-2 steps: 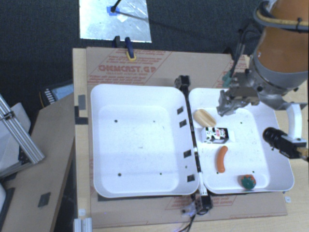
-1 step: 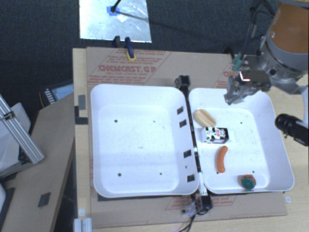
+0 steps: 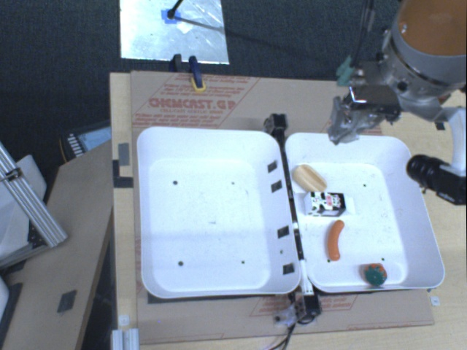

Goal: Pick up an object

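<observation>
Hand (image 3: 341,131) hovers over right bin's (image 3: 417,195) far-left rim, holding nothing; can't tell finger spread. Nearest target: bun (image 3: 309,176), just below-left in view, long axis diagonal. Sausage (image 3: 334,240) lies farther down.

Two bins sit side by side; the right bin (image 3: 394,159) holds a bun (image 3: 309,177), a small box (image 3: 325,203) below it, then a sausage (image 3: 334,240); a ball (image 3: 375,274) lies near its front corner.
</observation>
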`<action>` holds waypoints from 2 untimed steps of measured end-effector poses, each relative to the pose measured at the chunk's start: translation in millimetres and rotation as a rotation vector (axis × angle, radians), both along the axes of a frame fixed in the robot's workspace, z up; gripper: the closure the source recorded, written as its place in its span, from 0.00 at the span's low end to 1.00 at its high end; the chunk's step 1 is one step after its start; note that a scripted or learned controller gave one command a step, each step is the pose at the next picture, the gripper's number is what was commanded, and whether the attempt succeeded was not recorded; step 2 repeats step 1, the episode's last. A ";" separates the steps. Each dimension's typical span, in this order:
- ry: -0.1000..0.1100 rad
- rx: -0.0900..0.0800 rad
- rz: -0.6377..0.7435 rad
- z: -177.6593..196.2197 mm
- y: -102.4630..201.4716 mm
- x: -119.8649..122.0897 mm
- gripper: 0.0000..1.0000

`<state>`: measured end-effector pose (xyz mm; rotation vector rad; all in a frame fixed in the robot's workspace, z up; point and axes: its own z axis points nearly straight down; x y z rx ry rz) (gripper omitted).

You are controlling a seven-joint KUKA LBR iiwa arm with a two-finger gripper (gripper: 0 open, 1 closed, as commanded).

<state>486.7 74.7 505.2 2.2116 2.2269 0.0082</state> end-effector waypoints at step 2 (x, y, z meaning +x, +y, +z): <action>0.000 0.000 0.000 9.5 -1.5 0.4 1.00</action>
